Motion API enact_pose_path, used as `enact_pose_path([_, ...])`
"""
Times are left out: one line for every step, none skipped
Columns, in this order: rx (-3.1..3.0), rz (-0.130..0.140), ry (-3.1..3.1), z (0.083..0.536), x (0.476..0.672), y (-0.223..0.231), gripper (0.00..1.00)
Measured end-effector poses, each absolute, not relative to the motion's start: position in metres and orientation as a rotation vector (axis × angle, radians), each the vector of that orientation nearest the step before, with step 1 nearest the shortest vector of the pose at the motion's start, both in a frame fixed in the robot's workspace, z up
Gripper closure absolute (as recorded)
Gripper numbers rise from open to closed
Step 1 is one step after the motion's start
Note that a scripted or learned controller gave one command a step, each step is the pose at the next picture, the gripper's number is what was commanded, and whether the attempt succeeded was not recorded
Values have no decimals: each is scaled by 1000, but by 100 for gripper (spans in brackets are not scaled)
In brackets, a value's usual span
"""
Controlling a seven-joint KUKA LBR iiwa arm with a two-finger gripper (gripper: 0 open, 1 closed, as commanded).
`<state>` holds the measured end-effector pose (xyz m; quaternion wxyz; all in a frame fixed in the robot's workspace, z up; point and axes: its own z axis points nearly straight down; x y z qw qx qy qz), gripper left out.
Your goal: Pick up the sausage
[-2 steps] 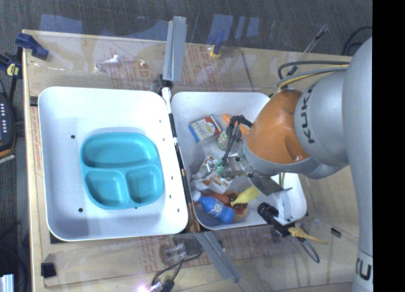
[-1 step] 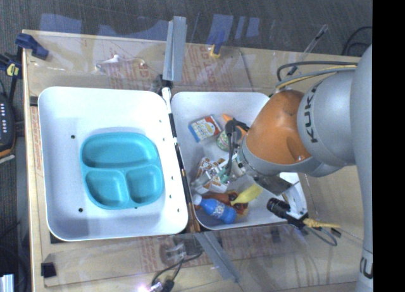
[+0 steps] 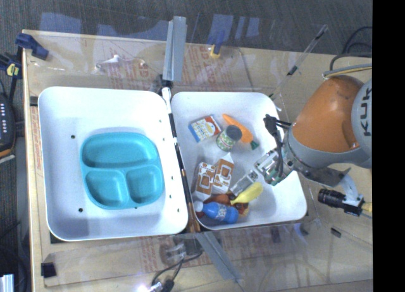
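Locates the sausage low in the right bin, close to the near edge and toward the near-left corner — a short dark red-brown piece half buried in a cluster. Places the gripper over the same bin by its right wall, about midway along that edge. Cannot tell from this slant whether the gripper is spread or closed; sees nothing held in it. Judges the deciding relation thus: target lies away from the gripper toward the near-left corner, lower in the bin, with a travel across and down still required. Reads the long axis as roughly parallel to the near edge, though too much is covered to be sure. Notes the yellow banana directly between gripper and target, touching or nearly touching the sausage's right end — the chief obstruction. Notes a blue object pressed against the target on the near side and a waffle packet just beyond it on the far side, leaving little room for a clean grasp. Records a green-lidded jar, a carrot and a small carton toward the far edge, well apart from the target. Records a teal divided tray in the left bin, not concerned.
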<state>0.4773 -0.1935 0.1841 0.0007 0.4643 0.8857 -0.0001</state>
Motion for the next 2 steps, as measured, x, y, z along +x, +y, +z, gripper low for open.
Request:
enact_pose_path([1893,0,2511,91,477,-182,0])
enact_pose_path([1885,-2,2517,101,477,-182,100])
